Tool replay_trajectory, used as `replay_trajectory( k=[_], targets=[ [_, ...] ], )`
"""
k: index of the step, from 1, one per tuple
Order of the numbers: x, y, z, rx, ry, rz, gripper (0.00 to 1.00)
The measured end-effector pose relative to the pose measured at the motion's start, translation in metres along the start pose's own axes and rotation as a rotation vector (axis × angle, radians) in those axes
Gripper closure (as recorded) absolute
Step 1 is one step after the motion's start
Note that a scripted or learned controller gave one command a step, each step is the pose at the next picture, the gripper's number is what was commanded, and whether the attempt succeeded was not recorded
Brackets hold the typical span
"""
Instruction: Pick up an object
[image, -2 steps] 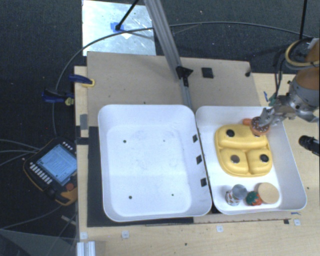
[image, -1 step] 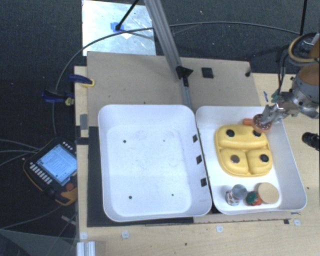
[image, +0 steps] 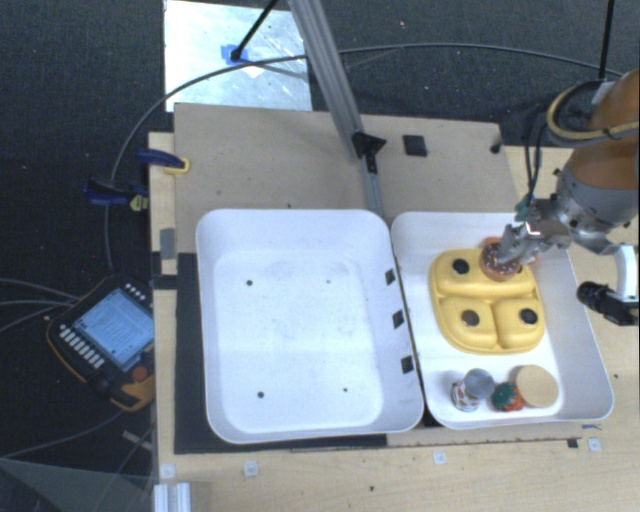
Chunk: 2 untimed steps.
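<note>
You cannot tell the gripper's (image: 508, 250) state over the small brownish ring-shaped object (image: 496, 260); it looks light, so grasp across its rim

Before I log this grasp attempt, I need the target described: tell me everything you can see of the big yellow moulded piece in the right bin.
The yellow moulded plastic piece lies flat in the right shallow white bin, toward its far half. It looks smooth and glossy, with three rounded lobes, each bearing a dark round spot. A brownish ring-shaped object sits on its far edge, where the arm's tool hovers. Three small items lie apart from it, nearer the front wall.
</note>
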<state>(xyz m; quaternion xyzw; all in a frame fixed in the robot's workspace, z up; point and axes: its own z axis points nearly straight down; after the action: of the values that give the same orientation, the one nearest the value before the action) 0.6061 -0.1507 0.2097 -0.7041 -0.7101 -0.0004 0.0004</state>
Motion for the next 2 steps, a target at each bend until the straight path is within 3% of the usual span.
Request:
replay_trajectory(
  k=[2],
  targets=[
    [0.096, -0.036, -0.007, 0.000, 0.001, -0.001, 1.00]
  ],
)
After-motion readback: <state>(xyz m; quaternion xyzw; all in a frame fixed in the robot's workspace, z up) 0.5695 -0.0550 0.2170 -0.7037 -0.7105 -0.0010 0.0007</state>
